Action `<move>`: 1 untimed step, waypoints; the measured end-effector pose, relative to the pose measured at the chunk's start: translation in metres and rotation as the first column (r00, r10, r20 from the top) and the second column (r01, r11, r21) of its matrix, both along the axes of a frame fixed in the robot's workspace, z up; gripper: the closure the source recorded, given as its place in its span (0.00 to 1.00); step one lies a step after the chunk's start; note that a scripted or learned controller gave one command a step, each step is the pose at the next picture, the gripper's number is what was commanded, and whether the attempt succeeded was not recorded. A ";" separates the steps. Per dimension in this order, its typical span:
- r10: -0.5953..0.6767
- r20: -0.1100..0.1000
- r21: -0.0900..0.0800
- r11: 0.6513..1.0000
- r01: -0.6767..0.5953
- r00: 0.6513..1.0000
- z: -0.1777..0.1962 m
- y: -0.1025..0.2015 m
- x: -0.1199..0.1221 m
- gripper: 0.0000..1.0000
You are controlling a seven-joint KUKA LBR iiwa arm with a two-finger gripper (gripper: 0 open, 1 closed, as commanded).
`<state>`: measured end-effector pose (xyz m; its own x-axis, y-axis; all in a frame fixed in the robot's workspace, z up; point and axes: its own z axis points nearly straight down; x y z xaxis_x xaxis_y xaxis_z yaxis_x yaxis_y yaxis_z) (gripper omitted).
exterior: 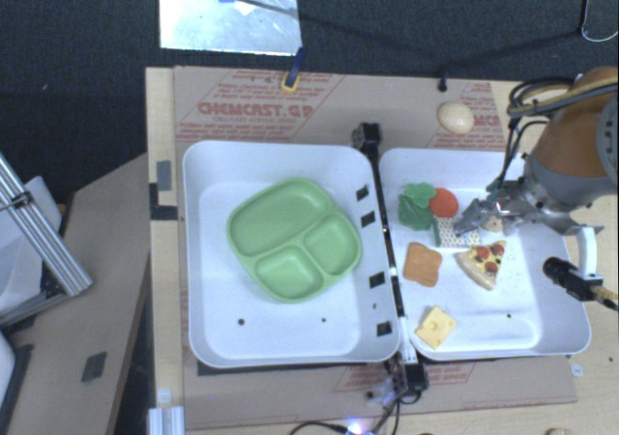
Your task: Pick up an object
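Note:
The right bin (556, 332) holds several toy foods: a green leafy piece (417, 205), a red tomato (444, 202), an orange-brown piece (423, 264), a pizza slice (483, 263) and a yellow cheese wedge (435, 327). My gripper (481, 217) reaches in from the right and sits low over the bin, just right of the tomato and above the pizza slice. A small pale, speckled item (447, 230) lies right at its tip.
The left bin (208, 322) holds a green divided plate (294, 238). A beige egg-shaped object (456, 116) rests on the cardboard behind the right bin. A black divider (383, 240) runs between the bins. Cables loop near the arm at the right.

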<state>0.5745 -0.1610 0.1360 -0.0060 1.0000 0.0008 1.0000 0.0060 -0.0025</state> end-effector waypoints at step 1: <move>-0.005 0.007 0.001 1.000 0.005 1.000 -0.048 0.000 0.002 0.00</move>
<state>0.5768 -0.1605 0.0884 -0.0014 1.0000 0.0015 1.0000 0.0014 0.0044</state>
